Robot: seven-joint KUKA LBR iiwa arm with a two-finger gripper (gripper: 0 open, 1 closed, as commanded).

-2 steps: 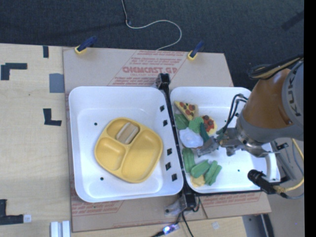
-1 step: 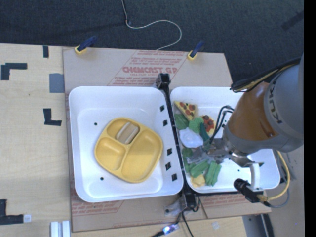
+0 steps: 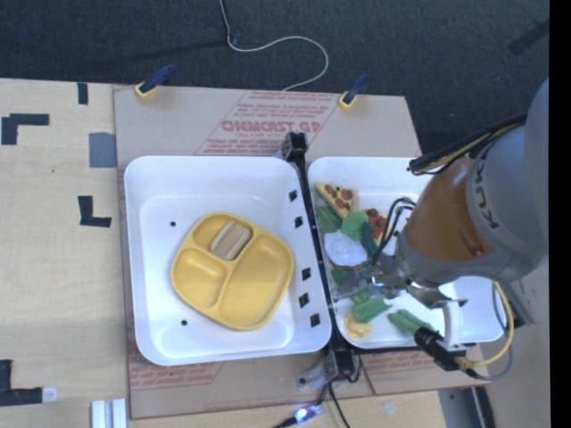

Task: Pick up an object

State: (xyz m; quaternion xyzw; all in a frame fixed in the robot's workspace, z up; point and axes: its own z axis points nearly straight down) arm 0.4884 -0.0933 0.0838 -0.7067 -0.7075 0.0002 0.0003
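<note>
Camera view, cardboard sheet (image 3: 268, 123) printed "CHEMCAST GP", hand (image 3: 375, 275) grip unclear, over toys in right bin (image 3: 482, 324).

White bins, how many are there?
2. The left bin holds a yellow plate; the right bin holds toy food, partly hidden under the arm.

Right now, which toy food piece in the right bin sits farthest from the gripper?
The pizza slice, at the right bin's far-left corner; the green pieces lie nearer the gripper.

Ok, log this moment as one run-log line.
arm: over right bin | gripper: low among toy food pile, grasp unclear | yellow plate: left bin, tan piece on it
</note>
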